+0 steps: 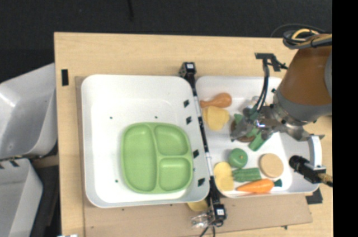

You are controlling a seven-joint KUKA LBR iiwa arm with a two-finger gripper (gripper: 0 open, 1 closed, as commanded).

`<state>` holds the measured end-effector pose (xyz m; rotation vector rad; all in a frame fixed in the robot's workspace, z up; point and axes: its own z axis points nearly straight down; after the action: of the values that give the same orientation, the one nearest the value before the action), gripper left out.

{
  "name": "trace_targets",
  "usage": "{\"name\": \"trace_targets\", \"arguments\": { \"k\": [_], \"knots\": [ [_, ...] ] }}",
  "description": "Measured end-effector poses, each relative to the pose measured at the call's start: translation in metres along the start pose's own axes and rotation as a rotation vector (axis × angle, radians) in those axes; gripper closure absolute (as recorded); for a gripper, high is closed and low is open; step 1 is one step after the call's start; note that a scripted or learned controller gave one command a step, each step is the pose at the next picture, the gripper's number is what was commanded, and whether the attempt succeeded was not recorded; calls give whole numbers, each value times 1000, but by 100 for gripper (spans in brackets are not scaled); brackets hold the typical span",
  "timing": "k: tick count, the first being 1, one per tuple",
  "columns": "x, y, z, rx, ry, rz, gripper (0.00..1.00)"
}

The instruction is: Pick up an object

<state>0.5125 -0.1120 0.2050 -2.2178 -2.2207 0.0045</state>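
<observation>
Objects for picking are all lying in the right bin (226, 89); none is singled out by the task. Starting at the left, the left bin (100, 118) is carrying a green divided plate (156, 159) and nothing that suits a grasp. Both bins are resting on the desk (123, 51).

Moving right across the divider, a drumstick-shaped toy (217, 100) is lying near the far wall, with a pale yellow piece (216, 117) just beside it. Toward the near wall, a yellow piece (223, 173), a green apple-like toy (238, 158), a green vegetable (246, 175), an orange carrot (255, 186) and a round tan disc (271, 165) are sitting close together, several touching.

Right again, the tool (246, 125) is hanging low over the middle of the right bin, with a green piece (257, 142) just beside or under it. Whether the tool is spread or pressed together cannot be told: it is reading as a dark, blurred cluster. Nothing is seen between it.

Judgement: the step in hand is the descent onto a target, with the grasp not yet confirmed. The next move is calling for the tool to settle squarely around one piece, most likely the green one, to close on it, and then to lift straight up clear of the crowded neighbours.
</observation>
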Motion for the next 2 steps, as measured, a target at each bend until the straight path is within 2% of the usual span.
{"name": "trace_targets", "arguments": {
  "k": [1, 2],
  "knots": [
    [2, -24, 110, 0, 0, 3, 0],
    [2, -23, 107, -1, 1, 4, 0]
  ]
}}
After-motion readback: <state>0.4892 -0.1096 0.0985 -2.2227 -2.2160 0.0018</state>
